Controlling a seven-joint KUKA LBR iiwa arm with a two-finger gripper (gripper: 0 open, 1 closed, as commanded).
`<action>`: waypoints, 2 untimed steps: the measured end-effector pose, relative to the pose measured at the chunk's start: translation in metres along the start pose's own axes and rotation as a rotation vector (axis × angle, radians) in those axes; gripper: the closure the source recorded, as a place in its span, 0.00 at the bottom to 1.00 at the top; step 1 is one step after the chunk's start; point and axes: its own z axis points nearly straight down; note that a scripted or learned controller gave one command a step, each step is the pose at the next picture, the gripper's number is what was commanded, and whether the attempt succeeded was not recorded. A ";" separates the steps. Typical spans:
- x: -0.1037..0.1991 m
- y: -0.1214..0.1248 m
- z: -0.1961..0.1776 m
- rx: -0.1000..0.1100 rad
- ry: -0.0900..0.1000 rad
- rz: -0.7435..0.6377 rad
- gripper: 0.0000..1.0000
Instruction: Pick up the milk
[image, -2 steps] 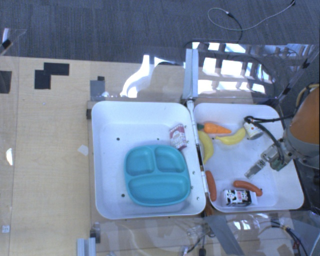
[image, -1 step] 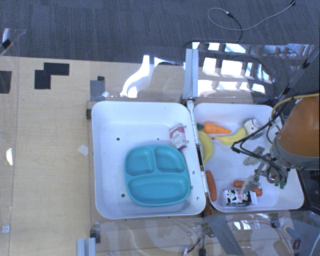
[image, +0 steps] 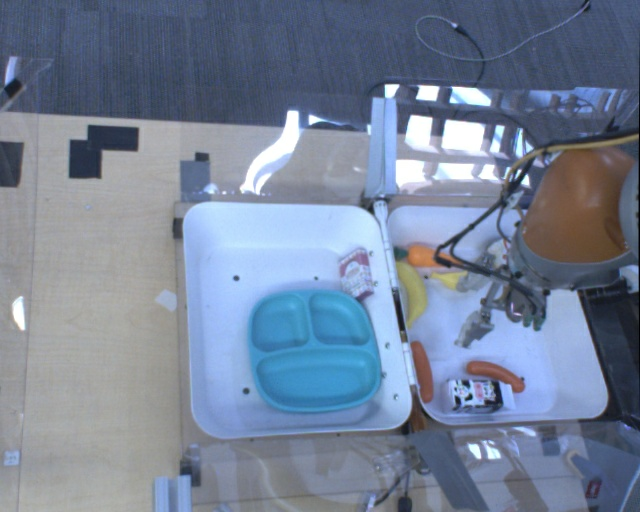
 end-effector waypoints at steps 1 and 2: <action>0.043 -0.044 0.039 0.000 -0.009 0.011 0.00; -0.030 -0.020 -0.086 0.001 -0.004 0.132 0.00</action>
